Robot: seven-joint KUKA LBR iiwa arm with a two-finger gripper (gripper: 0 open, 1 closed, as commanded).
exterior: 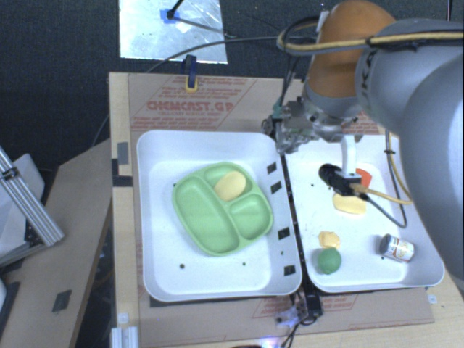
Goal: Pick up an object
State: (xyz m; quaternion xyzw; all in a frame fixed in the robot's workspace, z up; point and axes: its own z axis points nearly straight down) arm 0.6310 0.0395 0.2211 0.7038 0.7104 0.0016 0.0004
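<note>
Desk [123, 216] bearing two white bins side by side

A brown board [217, 96] printed with red lettering is lying on the desk, and the left bin [156, 267] and right bin [420, 267] are sitting on it, their inner walls touching. The seam between them is running down just below the fingers [285, 142]. A blue clamp [190, 72] is gripping the board's far edge, up and left of the fingers.

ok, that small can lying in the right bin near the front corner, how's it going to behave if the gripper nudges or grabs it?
The small can lies on its side on the right bin floor, so a nudge across its axis will probably roll it. Its rounded, shiny-looking wall may slip between flat fingers unless they close squarely across it. It looks rigid and, being small, likely light, though its contents can't be judged.
</note>
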